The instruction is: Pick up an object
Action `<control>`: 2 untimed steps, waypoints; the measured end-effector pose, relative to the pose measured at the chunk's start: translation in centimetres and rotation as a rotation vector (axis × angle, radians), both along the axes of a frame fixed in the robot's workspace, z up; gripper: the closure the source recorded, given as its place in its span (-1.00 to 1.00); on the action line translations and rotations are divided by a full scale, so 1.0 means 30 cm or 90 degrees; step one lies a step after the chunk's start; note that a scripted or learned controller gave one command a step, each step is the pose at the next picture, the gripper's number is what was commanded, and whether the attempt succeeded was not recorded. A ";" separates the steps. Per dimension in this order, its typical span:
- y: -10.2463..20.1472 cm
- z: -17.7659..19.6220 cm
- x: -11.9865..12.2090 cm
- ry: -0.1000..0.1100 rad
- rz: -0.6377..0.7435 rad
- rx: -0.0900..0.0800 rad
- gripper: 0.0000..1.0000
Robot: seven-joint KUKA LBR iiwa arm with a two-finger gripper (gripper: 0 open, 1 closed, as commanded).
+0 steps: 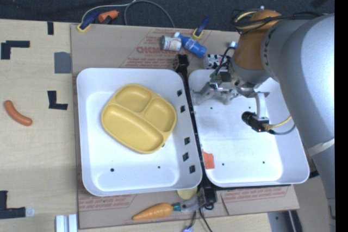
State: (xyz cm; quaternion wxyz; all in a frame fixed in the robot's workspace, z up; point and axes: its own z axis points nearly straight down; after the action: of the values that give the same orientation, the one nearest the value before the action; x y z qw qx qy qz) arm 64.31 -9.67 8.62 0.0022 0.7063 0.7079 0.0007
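Note:
A yellow divided plate lies in the left bin, near its middle. A small orange-red piece rests at the left wall of the right bin. My gripper hangs low over the far left corner of the right bin, under the orange wrist band. It is well apart from the orange-red piece and nothing is visibly held in it.
A toy carrot lies on the cardboard in front of the bins. A sausage sits on the bench far left. A blue and white bottle lies behind the bins. A black divider runs between the bins. Clamps and cables cross the far edge.

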 end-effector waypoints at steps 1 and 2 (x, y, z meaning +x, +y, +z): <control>0.001 -0.003 0.088 0.002 0.000 0.001 -1.00; 0.002 0.032 0.088 0.001 0.001 0.000 1.00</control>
State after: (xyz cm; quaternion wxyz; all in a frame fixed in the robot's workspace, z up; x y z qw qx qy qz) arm 66.93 -9.62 9.58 0.0014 0.7056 0.7086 0.0004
